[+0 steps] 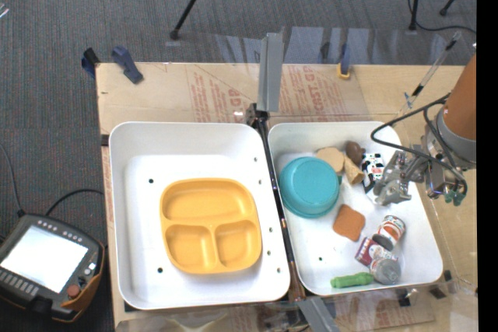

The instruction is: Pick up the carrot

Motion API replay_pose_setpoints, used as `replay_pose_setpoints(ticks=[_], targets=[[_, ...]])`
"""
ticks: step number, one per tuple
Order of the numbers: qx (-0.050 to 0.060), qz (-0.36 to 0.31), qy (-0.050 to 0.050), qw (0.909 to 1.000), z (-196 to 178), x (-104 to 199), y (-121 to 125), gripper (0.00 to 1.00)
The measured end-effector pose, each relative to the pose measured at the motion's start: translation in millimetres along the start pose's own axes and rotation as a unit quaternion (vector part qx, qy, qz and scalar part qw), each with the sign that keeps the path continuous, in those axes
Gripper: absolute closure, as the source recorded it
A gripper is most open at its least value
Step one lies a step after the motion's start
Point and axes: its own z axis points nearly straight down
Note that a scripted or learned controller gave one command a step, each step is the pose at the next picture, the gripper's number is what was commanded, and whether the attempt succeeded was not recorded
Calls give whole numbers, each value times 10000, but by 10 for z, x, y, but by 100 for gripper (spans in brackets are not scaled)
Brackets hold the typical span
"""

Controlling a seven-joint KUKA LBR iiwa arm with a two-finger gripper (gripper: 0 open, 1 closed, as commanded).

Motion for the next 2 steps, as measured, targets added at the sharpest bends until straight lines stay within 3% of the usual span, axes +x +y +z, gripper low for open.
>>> replay_pose_setpoints(ticks=[1, 2], targets=[[-15, -1322, 88, 9912, 623, 240, -545, 100], [6, -1625, 6, 9867, -424, -59, -717, 100]])
